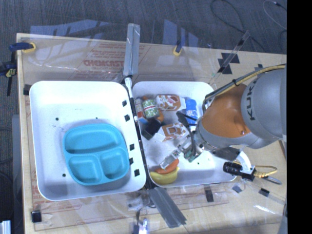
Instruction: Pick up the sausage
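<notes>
An orange-red curved sausage (169, 168) lies at the front of the right bin (219, 172), resting on a yellow banana-like piece (163, 177). My gripper (173, 155) reaches in from the right and hangs low just above and behind the sausage. Its two light fingers are spread open, one tip (165, 163) almost at the sausage. Nothing sits between them. The grey arm with its orange band (222, 121) covers the right part of the bin.
The left bin (44, 106) holds a blue divided tray (95, 152). At the back of the right bin lie snack packets (168, 102), a green-and-red item (148, 107), a black block (151, 128) and a blue packet (191, 110). A divider wall (134, 135) separates the bins.
</notes>
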Robot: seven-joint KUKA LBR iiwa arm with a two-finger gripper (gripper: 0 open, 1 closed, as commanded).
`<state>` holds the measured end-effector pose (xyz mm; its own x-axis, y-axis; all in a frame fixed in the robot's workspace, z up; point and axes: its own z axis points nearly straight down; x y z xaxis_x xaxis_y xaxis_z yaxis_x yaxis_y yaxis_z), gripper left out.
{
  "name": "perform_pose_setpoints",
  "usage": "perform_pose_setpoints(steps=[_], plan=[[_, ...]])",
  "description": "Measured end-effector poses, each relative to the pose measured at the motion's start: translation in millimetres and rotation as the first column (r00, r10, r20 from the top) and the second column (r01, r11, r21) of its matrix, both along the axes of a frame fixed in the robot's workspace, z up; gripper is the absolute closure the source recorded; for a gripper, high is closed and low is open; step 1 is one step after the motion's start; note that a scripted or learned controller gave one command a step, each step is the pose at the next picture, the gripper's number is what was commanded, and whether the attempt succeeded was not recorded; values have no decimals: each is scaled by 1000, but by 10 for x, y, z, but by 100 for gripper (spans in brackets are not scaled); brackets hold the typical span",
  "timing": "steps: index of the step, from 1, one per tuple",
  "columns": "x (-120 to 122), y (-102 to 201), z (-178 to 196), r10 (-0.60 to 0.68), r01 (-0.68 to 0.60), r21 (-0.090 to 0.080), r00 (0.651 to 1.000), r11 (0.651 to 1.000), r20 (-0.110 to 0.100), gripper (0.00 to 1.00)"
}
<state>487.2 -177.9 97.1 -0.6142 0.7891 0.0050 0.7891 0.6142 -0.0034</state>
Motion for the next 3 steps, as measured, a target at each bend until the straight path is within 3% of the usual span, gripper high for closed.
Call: perform_pose_setpoints(steps=[1, 2, 3], plan=[[9, 0, 75, 5, -5, 0, 1000, 1000, -2, 100], [92, -173, 325, 174, -174, -2, 985, 985, 4, 100], [91, -175, 324, 174, -174, -2, 985, 985, 4, 0]])
